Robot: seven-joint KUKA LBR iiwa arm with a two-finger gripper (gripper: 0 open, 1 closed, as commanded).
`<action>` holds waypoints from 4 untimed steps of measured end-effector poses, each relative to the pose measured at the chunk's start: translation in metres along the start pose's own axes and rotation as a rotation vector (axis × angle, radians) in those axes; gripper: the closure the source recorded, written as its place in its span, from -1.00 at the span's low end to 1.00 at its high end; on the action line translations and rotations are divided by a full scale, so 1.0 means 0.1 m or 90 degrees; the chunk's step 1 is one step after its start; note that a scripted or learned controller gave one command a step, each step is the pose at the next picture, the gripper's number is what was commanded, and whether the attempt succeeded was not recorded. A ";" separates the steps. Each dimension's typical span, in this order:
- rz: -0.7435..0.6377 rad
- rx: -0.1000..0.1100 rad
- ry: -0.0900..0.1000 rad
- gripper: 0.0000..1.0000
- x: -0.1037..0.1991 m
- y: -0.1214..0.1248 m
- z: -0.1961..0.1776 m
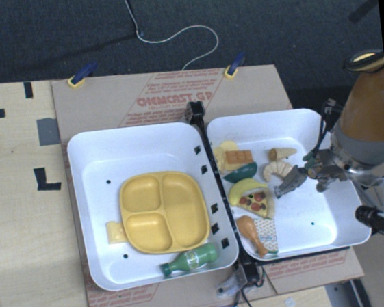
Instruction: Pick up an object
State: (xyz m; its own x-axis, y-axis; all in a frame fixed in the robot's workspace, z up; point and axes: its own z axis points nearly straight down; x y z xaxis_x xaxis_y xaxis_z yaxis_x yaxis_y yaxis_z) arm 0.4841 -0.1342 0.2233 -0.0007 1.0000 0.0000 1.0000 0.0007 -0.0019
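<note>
Camera view: left bin (pixel 89 216) holds a yellow divided plate (pixel 164 211) and a green bottle (pixel 190 259). Right bin (pixel 325 234) holds small food toys (pixel 252 201) crowded at its left wall, partly overlapping. Gripper (pixel 282 187) hangs beside them; its state I cannot tell.

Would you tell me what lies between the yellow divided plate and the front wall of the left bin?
In the camera view, a green bottle lies on its side between the yellow divided plate and the left bin's front wall.
</note>
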 end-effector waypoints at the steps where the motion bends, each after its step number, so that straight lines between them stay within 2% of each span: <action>1: 0.000 0.003 0.001 -1.00 0.03 -0.01 0.44; 2: 0.000 0.004 0.001 -1.00 0.03 -0.10 1.05; 3: 0.003 -0.004 -0.003 -1.00 -0.01 -0.09 1.35; 4: 0.000 -0.006 0.003 1.00 0.04 -0.06 1.22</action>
State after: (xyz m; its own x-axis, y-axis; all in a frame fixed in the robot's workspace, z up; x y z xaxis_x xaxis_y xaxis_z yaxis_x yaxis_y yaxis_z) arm 0.4780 -0.1304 0.1010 -0.0001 1.0000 0.0050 1.0000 0.0001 0.0080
